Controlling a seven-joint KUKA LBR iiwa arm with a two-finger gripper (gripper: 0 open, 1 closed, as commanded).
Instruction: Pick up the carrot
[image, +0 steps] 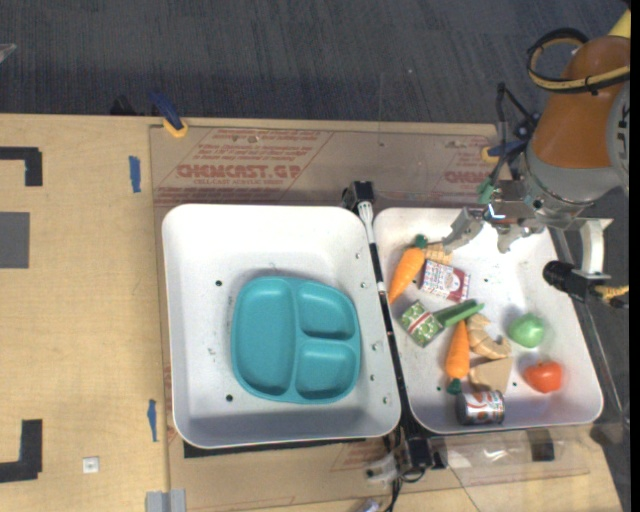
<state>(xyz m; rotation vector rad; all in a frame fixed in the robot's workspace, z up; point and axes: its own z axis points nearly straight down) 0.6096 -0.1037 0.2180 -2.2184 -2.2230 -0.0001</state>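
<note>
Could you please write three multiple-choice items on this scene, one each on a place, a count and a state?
1. Where is the teal tray?
A. left bin
B. right bin
C. on the bench

2. How many carrots lie in the right bin?
A. one
B. two
C. four

3. The claw is:
A. shut on a carrot
B. open above the bin
C. resting on the tray

Key: 1 A, the tray sits in the left bin. 2 B, one carrot near the divider, another lower down. 3 B, its fingers are spread with nothing between them.

Bright, even overhead light, soft shadows, sharp focus, slight glare on bins (190, 300).
</note>
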